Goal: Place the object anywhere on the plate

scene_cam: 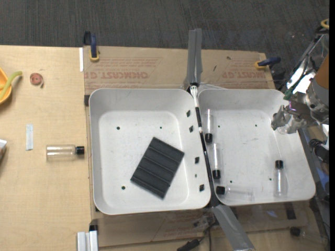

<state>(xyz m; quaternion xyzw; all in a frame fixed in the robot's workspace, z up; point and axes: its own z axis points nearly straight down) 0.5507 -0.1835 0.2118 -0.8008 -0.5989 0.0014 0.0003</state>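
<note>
Reaching arm: the grey arm (pixel 319 95) comes in from the right and ends over the right rim of the right bin (pixel 246 99).
Gripper: the gripper (pixel 283 120) hangs just inside that bin's right wall, above its upper right part.
Grip: it is blurred and small here, so I cannot tell whether it is open or closed, or whether it carries anything.
Plate: a dark ridged plate (pixel 157 167) lies flat and turned at a slant in the lower middle of the left bin (pixel 104 140).
Objects: 4 clear vials with black caps lie in the right bin, well apart from the plate.
Vial 1: the upper vial (pixel 208 123) lies along the left wall, cap toward the camera.
Vial 2: the second vial (pixel 214 160) lies just below it, along the same wall.
Vial 3: the third vial (pixel 238 194) lies crosswise at the near wall, cap to the left.
Vial 4: the fourth vial (pixel 280 179) lies near the lower right corner, cap pointing away.
Bench: a fifth vial (pixel 63 151) lies on the wood left of the bins, beside a small white strip (pixel 29 137).
Base: brown cardboard (pixel 136 67) lies under both bins.
</note>
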